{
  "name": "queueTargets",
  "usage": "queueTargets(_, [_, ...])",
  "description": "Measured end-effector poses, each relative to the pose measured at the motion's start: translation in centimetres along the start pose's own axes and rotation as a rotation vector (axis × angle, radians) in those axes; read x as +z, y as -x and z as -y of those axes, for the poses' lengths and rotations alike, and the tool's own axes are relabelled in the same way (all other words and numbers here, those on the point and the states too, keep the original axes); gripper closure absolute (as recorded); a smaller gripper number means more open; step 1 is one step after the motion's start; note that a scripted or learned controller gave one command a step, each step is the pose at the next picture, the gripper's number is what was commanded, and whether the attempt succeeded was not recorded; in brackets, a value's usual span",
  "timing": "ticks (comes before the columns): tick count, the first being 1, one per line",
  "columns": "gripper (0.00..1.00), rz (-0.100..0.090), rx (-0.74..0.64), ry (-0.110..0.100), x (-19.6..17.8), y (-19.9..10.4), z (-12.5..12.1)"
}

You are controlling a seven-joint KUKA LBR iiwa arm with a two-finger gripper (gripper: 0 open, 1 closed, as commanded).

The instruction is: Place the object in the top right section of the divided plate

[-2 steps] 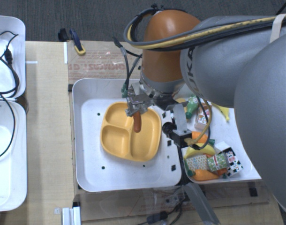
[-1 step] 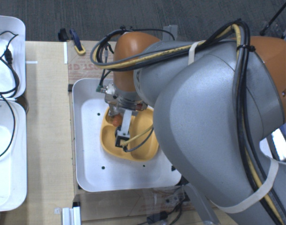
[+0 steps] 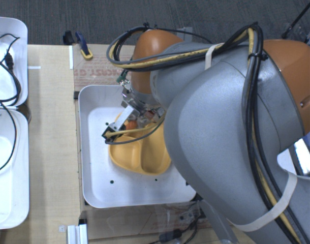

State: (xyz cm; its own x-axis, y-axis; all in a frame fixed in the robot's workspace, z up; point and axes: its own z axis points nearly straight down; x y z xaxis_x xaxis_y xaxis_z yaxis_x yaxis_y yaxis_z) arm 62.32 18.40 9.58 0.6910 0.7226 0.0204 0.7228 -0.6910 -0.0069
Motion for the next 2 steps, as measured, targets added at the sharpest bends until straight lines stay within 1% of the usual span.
queueTargets(1, [0.0, -0.003, 0.001, 0.001, -0.4, -0.1, -0.1])
queueTargets(2, [0.0, 0.023, -0.18, 0.004, -2.6, 0.2, -2.8])
